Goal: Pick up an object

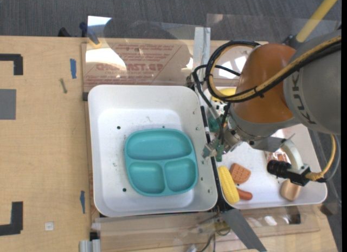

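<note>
Whether the end effector (217,150) is spread or pinching cannot be told as it hangs over the right bin's (314,191) left edge above the corn cob (229,184), so a descent here may strike the wall beside the left bin's (103,137) teal plate (161,160).
</note>
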